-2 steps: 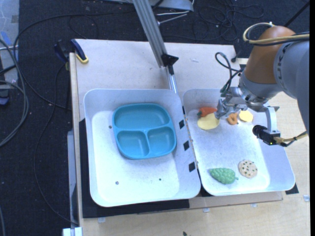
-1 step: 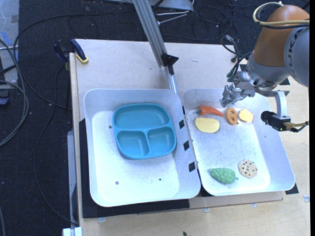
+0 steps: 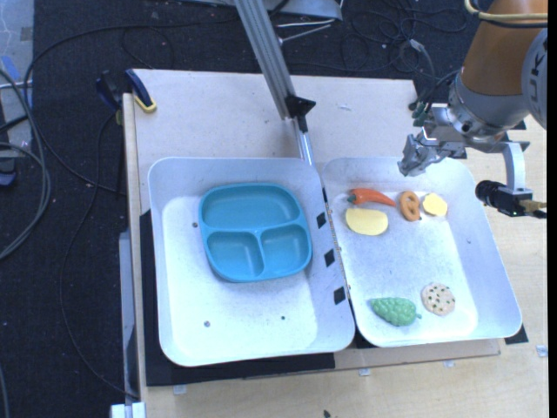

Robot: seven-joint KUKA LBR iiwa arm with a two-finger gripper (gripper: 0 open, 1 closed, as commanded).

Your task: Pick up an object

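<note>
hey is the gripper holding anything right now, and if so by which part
Nothing is held. The gripper hangs above the right bin's far edge, apart from the carrot and the other toy foods.

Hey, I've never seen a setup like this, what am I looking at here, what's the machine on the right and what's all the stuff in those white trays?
One camera above the bench looks down at a slant. The grey and orange machine is a robot arm; its gripper hangs above the far edge of the right bin and holds nothing that I can see. That bin contains toy food: a carrot, a yellow piece, an orange ring, a yellow slice, a cookie and a green leafy piece. The left bin holds a blue divided plate.
</note>
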